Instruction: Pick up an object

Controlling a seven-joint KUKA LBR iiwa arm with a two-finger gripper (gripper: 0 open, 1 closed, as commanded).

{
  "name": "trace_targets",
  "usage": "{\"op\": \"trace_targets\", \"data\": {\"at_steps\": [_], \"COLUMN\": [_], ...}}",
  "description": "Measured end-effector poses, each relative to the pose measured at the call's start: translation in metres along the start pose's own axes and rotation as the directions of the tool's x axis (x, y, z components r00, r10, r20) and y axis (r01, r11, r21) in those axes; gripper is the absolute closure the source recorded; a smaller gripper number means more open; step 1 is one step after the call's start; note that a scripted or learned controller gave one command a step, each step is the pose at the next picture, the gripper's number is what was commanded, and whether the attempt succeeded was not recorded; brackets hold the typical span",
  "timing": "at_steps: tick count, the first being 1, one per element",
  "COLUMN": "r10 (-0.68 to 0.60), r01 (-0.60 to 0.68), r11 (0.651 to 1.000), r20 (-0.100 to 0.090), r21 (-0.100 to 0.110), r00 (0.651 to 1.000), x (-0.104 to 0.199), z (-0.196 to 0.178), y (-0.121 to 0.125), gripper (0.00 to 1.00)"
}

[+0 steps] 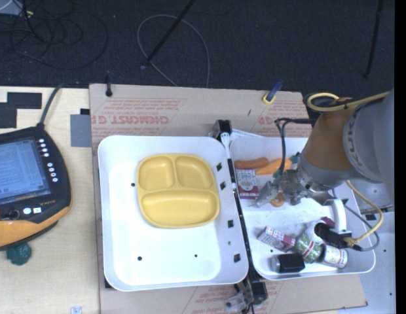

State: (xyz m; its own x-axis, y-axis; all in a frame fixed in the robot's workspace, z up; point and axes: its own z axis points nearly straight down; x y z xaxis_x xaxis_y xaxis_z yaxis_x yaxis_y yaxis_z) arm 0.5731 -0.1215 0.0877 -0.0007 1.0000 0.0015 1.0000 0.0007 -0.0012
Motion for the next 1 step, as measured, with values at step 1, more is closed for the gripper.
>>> {"op": "trace_targets", "data": {"at_steps": [1], "r10": [0.000], "r01": [0.000], "r11": [1.000], "r20": [0.000], "r21": [0.002], "r00": [1.000], "x": [0.0233], "z": [0.0005], "y": [0.0368], "gripper": [0.00]}}
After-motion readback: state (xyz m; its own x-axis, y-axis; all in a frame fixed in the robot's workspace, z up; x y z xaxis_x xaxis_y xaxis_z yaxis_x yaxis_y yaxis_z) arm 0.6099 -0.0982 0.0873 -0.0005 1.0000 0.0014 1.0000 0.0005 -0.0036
